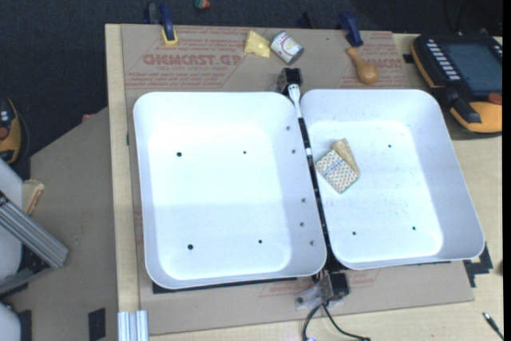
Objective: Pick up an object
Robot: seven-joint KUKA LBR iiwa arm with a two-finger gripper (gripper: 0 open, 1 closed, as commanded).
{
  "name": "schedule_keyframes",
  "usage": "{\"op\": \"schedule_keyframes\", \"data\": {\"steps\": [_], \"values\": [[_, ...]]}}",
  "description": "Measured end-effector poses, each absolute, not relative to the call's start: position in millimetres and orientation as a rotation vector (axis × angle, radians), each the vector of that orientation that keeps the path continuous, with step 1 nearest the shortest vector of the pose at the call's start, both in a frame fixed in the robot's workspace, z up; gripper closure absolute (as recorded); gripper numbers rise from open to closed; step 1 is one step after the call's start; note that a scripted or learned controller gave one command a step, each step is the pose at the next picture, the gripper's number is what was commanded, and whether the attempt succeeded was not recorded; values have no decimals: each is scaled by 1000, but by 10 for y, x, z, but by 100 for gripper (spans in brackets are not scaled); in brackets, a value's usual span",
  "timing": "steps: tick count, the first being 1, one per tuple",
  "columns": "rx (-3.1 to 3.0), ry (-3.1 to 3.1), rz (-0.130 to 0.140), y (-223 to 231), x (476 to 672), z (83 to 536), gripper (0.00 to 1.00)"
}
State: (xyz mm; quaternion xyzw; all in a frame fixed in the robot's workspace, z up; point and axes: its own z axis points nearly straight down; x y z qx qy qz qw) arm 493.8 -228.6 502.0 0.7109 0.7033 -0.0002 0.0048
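A small tan and white patterned packet (338, 167) lies in the right bin (423, 243), close to that bin's left wall and a little above its middle. The packet rests flat, tilted at a diagonal, with nothing touching it. The left bin (160, 172) sits beside it, sharing the middle divider.
On the brown board behind the bins lie a yellow piece (257, 45), a small white and grey can (287, 47) and an orange wooden-looking piece (363, 66). Blue clamps (167, 18) hold the board's far edge. A black and yellow pendant (465, 76) sits at the right.
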Motion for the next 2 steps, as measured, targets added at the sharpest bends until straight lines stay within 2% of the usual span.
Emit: {"op": "schedule_keyframes", "data": {"steps": [1, 2], "values": [[2233, 2235, -11, -1706, 4771, 2935, 100], [2213, 2242, -2, -441, 4881, 2571, 100]]}}
